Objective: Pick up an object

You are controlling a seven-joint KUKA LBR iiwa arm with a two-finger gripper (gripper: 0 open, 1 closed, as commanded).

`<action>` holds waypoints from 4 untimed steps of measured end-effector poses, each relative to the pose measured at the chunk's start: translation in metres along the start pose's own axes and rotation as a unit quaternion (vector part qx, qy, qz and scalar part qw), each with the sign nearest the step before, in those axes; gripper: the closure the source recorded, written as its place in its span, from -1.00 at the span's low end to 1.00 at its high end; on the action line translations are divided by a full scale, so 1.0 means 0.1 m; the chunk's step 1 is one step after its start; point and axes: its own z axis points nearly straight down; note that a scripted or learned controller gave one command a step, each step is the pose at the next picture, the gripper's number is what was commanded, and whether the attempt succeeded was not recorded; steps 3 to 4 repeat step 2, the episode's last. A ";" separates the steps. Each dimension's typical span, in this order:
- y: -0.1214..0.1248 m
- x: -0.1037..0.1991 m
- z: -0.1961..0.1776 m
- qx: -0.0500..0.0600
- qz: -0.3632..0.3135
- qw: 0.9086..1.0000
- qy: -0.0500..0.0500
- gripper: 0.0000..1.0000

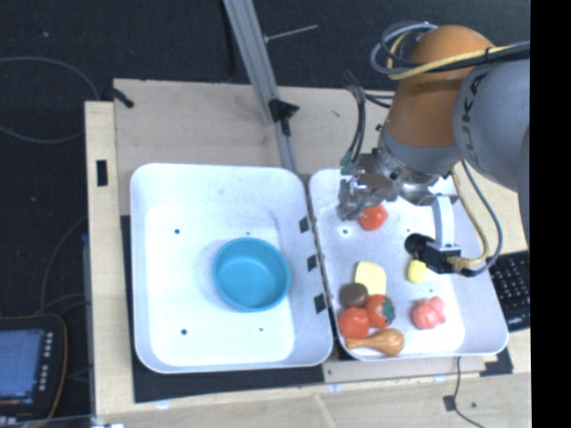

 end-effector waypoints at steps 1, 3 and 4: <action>-0.06 0.48 0.12 0.001 0.001 1.000 -0.002 1.00; -0.10 1.03 0.02 -0.001 -0.001 1.000 -0.001 1.00; -0.10 1.03 0.02 -0.001 -0.001 1.000 -0.001 1.00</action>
